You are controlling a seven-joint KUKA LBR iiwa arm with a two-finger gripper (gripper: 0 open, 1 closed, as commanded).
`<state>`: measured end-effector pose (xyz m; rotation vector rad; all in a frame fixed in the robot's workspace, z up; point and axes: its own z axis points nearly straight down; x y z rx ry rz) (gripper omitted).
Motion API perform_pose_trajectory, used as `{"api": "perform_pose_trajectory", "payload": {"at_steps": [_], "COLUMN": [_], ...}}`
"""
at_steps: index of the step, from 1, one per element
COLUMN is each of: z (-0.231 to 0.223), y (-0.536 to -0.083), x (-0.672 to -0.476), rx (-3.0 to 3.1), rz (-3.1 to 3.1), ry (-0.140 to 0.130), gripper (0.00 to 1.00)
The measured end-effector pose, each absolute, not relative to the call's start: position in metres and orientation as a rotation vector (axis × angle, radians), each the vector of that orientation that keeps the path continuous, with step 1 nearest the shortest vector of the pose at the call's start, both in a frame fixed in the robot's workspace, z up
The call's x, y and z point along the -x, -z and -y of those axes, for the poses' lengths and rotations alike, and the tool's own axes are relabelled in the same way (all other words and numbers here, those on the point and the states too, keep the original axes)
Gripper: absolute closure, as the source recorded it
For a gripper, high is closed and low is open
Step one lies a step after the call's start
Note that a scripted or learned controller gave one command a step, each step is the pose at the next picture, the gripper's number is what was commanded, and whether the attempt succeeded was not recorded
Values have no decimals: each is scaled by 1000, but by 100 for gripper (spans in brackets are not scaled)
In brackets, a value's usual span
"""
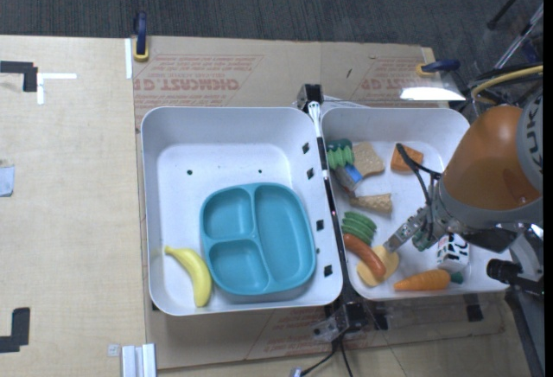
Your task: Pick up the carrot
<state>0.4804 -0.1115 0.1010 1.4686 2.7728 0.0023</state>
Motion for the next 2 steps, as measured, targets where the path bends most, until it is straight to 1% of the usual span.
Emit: {"api": "perform_pose_trajectory", "payload": {"at_steps": [1,2], "z": [112,112], "y": [-101,-110], "x": [-480,-483], "rx": [-1470,-1468], "rz": [-2772,-2767], "ry": [-2,-4], "gripper": [0,100]}}
